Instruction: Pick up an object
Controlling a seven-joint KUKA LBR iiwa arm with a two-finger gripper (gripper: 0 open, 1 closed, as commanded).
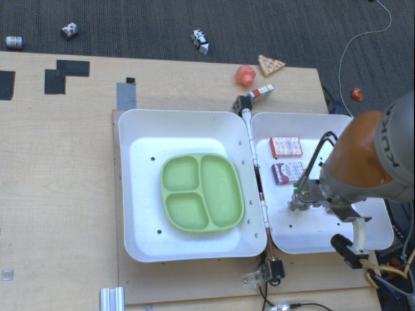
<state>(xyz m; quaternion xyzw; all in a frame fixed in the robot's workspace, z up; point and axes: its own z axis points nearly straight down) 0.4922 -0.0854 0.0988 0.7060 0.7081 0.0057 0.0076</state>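
A: Where do we stand? I see our gripper (299,201) low over the right bin (285,238), near the middle of its floor; the orange band and grey wrist crowd in from the bin's right edge.

B: Agreed; and we hold nothing that I can make out. How the gripper is set we cannot tell from here; the wrist hides too much of it.

A: Then the nearest candidate is the purple packet (286,172); it lies just beside the gripper, toward the bin's far edge and slightly toward the divider between the bins.

B: Yes; beyond it, closer to the far edge, sits the red-and-white packet (286,147); its long side runs parallel to that far edge; the purple one's looks much the same, though the cable crosses it.

A: The green tray (201,193) fills the middle of the left bin (136,173); well apart from us.

B: So we judge a short shift toward the far edge brings us over the purple packet.
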